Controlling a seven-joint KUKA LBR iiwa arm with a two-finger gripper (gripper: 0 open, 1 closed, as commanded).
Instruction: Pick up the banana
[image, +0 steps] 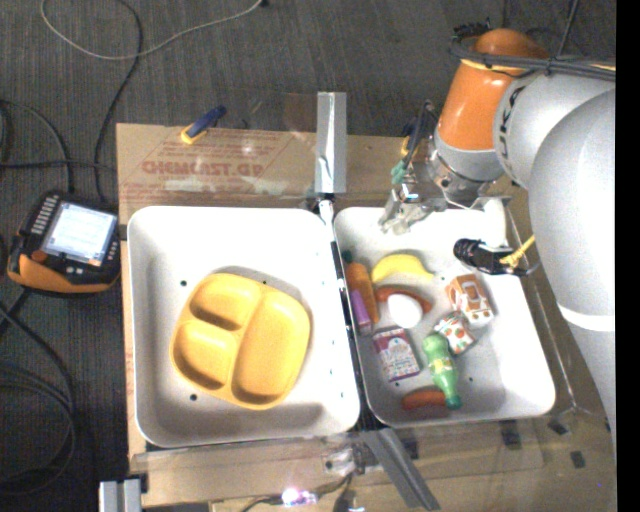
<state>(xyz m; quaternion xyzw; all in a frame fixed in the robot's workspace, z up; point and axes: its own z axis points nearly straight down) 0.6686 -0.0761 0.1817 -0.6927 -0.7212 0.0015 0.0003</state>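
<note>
The grey arm (560, 150) reaches in over the right bin (520, 400), beside the left bin (150, 300) holding a yellow divided plate (243, 338). The banana (400, 267) lies in the right bin's upper part, next to a carrot (361, 288), just below the hand (403, 212). The hand hangs above it, apart, fingers slightly spread and holding nothing.

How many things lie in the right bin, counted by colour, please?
Yellow: 1, the banana
Orange: 1, the carrot
Green: 1, the bottle
Purple: 1, the marker
Brown or red: 2, the ring, the sausage
Printed cartons: 3
Total: 9
</note>
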